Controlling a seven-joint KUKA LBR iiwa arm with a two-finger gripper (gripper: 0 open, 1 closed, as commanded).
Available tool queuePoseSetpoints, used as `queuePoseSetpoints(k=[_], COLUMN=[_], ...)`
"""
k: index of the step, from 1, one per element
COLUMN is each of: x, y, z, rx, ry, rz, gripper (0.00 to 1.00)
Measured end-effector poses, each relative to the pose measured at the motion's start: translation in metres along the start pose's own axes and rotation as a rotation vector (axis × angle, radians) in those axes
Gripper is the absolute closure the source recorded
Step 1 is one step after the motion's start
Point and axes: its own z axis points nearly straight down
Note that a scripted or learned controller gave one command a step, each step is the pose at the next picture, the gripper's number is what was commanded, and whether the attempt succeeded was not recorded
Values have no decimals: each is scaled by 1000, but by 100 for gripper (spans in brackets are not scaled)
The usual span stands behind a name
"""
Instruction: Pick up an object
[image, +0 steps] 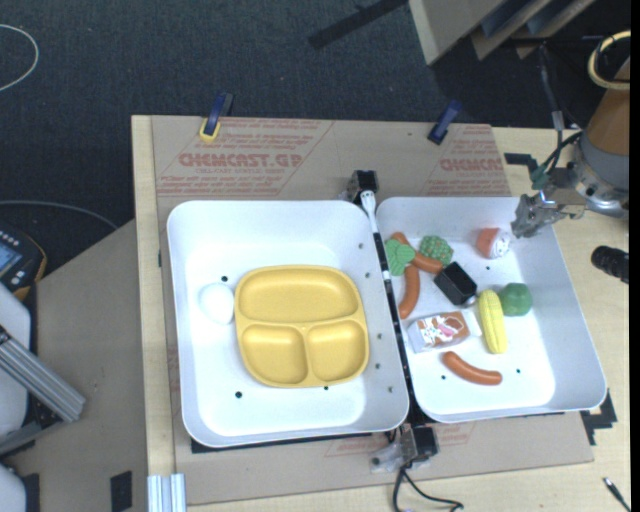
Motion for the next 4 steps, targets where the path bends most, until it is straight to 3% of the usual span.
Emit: queuePoseSetpoints(k=[1, 4], x=[0, 99], y=[2, -93], z=[-40, -27], rx=[1, 13], ry=[0, 6], rz=[0, 0], gripper=[100, 100])
